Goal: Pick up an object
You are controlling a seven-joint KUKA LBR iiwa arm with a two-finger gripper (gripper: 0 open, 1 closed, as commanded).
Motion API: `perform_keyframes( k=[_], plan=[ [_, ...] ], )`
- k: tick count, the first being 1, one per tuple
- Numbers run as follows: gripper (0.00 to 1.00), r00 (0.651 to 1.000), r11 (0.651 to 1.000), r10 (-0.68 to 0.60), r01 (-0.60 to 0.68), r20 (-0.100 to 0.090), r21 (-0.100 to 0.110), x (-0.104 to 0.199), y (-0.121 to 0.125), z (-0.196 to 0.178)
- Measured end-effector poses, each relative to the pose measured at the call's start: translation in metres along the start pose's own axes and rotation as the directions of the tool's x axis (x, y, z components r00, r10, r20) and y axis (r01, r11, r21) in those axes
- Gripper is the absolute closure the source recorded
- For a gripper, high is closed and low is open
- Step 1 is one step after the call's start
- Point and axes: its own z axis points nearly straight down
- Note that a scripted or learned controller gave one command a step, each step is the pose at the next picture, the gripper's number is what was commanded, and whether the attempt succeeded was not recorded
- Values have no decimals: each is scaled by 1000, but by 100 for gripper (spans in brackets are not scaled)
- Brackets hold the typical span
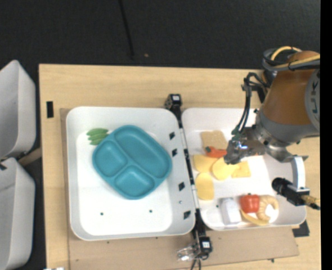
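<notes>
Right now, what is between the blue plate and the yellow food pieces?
In the camera view, the bins' two white walls lie between the blue plate and the yellow food pieces.

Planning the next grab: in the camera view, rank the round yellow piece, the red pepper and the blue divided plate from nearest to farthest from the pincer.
1. Round yellow piece: right bin, directly at the pincer.
2. Red pepper: same bin, toward its front edge, below the pincer in the view.
3. Blue divided plate: left bin, across the divide.
</notes>
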Motion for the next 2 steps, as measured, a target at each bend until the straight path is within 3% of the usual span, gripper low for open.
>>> perform_keyframes(
  k=[2],
  plan=[
    [100,1000,1000,3,-3,0,-1,-4,3,1]
  ],
)
